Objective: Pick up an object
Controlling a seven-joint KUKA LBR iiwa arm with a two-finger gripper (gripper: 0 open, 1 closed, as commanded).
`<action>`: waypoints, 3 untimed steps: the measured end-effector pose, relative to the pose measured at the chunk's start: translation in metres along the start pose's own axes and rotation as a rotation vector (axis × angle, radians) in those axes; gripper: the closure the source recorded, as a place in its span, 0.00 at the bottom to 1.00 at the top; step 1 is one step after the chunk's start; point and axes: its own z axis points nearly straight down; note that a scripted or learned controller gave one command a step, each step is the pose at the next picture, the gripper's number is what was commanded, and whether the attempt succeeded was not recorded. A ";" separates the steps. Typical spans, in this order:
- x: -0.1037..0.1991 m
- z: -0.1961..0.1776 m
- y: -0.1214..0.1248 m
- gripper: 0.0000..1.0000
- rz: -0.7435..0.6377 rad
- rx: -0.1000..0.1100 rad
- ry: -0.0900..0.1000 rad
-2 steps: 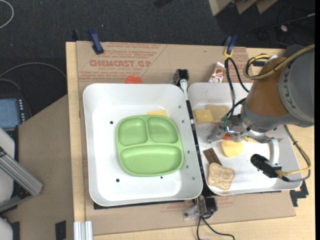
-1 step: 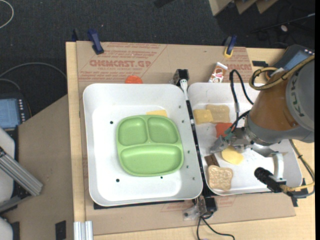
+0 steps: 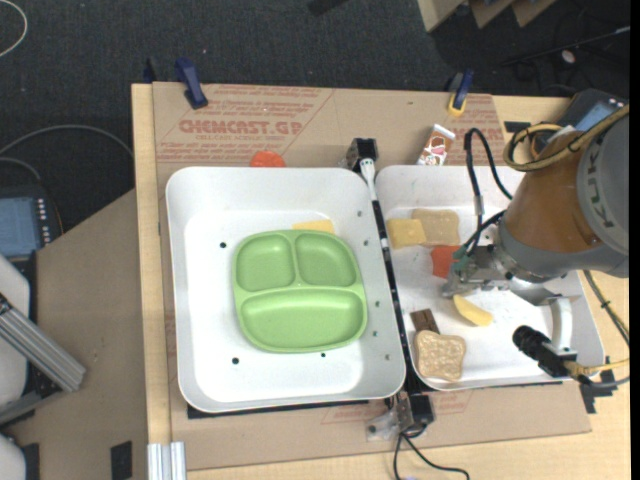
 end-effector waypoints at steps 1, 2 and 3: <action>0.000 0.003 -0.003 0.00 0.001 0.010 0.002; 0.010 0.013 -0.029 0.00 -0.001 0.010 0.002; 0.009 0.001 -0.027 1.00 0.000 0.003 0.000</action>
